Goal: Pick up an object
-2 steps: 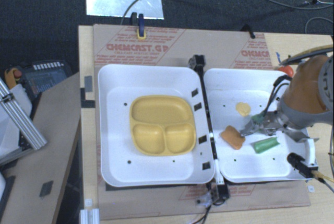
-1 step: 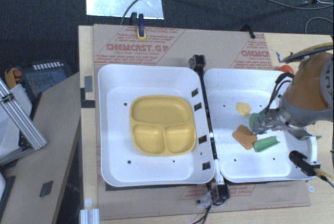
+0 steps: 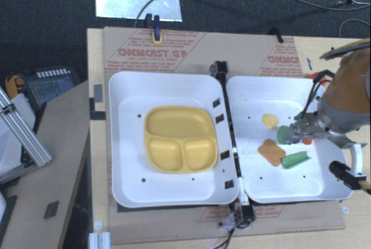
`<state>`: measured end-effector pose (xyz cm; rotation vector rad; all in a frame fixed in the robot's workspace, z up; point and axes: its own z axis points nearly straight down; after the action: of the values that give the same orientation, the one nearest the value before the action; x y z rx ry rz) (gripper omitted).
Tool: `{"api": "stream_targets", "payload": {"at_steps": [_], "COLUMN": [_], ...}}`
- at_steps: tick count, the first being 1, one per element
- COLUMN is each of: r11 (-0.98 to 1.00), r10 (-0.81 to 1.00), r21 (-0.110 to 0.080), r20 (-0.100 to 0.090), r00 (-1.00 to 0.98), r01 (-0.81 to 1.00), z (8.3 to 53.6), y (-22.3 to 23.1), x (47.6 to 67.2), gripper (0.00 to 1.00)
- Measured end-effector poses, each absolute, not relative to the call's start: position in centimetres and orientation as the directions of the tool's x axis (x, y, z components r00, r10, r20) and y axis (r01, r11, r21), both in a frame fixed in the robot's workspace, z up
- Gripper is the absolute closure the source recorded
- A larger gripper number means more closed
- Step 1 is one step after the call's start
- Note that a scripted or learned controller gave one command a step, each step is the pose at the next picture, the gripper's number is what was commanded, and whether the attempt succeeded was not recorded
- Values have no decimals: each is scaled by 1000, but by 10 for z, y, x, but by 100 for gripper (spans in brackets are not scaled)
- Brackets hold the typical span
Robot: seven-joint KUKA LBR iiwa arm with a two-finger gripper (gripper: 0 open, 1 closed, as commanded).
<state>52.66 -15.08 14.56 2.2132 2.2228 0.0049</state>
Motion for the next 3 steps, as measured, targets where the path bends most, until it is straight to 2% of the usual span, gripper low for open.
{"api": "stream_targets", "payload": {"at_steps": [2, 3], "r11": [5, 9], "r10": [1000, 1000], "r21": [7, 3], "r20": [-2, 1], "r00": [-5, -9], "r01": [1000, 1000], "z": [232, 222], "y": [-149, -95], "x": [528, 533], "gripper": [100, 100]}}
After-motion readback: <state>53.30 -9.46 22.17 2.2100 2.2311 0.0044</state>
